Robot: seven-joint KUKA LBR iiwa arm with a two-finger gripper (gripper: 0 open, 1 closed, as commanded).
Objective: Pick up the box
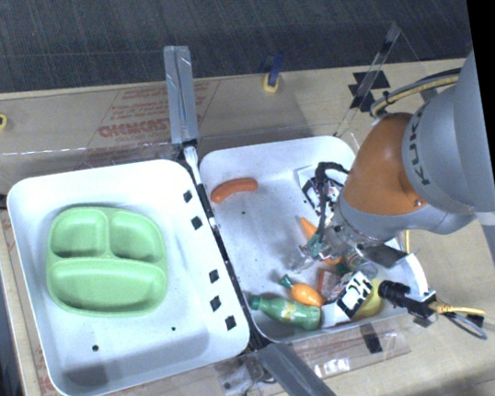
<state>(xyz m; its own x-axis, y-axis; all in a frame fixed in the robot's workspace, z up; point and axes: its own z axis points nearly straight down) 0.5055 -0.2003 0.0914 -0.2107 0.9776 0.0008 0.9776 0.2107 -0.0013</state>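
The two-finger metal claw (319,248) hangs low in the right white bin (263,236), seemingly reaching for the box among toy food; whether it grips anything I cannot tell.

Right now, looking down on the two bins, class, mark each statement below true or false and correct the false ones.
1. A green divided tray lies in the left bin. True.
2. The sausage lies in the left bin. False: it lies near the top of the right bin.
3. The arm reaches over the right bin. True.
4. The green bottle stands upright. False: it lies on its side near the right bin's lower edge.
5. The claw hangs over the green tray. False: it is down among the items in the right bin.
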